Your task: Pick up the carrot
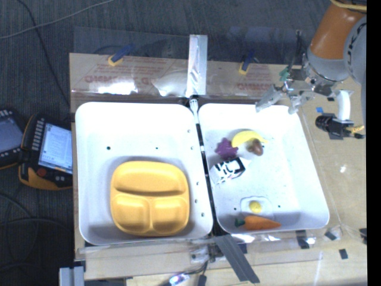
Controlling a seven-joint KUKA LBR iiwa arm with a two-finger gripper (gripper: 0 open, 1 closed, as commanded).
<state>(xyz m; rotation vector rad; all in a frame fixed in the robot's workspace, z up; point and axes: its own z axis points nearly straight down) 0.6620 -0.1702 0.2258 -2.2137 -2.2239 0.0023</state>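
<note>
Fingers (284, 97) of the two-finger gripper (280, 99) are hanging spread and holding nothing over the right shallow white bin's (309, 177) far rim. Small orange carrot with green top (259, 222) is lying against the near wall; approach should be descending across its narrow width.

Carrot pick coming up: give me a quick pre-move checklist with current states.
1. Carrot located, at the near edge of the right bin: ok.
2. Carrot uncovered from above: ok.
3. Room around it: not ok, it lies close against the bin's near wall, with the fried egg just behind.
4. Gripper over the carrot: not ok, it sits at the bin's far right corner.
5. Finger opening: cannot tell.
6. Banana and purple toy apart from the carrot: ok.
</note>
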